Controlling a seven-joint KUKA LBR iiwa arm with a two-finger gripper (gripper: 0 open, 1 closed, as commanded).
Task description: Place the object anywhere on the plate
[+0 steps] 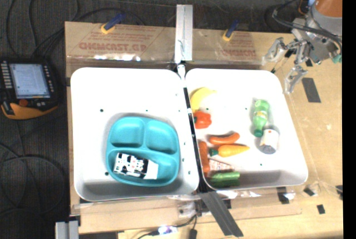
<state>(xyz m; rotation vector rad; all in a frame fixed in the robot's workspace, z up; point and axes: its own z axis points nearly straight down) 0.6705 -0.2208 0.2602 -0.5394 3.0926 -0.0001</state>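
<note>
Black-and-white box (135, 166) flat in plate (129, 134), long axis left-right.

Claw (290, 60) open, hanging downward.

Toys (222, 138) crowd right bin's left side; plate (143, 149) compartments mostly bare

A black-and-white box (135, 166) lies flat in the turquoise plate's (143, 138) front compartment.
</note>
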